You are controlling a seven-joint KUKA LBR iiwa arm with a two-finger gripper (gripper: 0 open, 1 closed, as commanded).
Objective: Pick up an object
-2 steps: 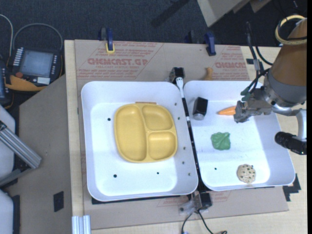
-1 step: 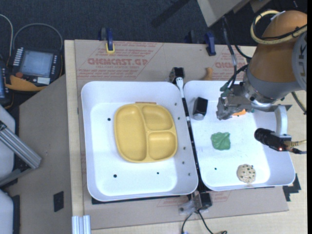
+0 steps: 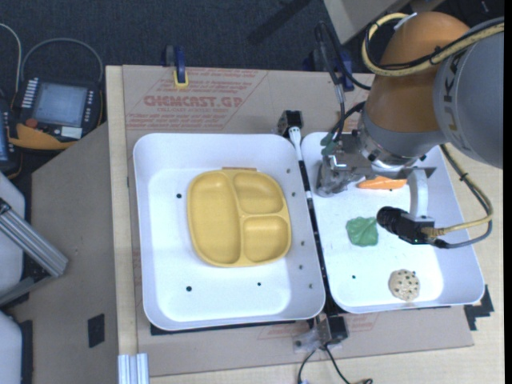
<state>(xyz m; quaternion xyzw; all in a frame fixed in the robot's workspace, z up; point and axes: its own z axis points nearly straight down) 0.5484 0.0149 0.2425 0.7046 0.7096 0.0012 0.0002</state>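
- The claw (image 3: 334, 176) hangs low over the right bin (image 3: 456, 282), near its upper left corner; whether it is apart or together cannot be told
- An orange piece (image 3: 382, 184) lies just right of the claw
- A green leaf (image 3: 362, 231) lies below it, mid-bin
- A cookie (image 3: 404, 283) sits near the bin's lower edge
- A yellow divided plate (image 3: 238, 217) rests mid left bin (image 3: 160, 262)
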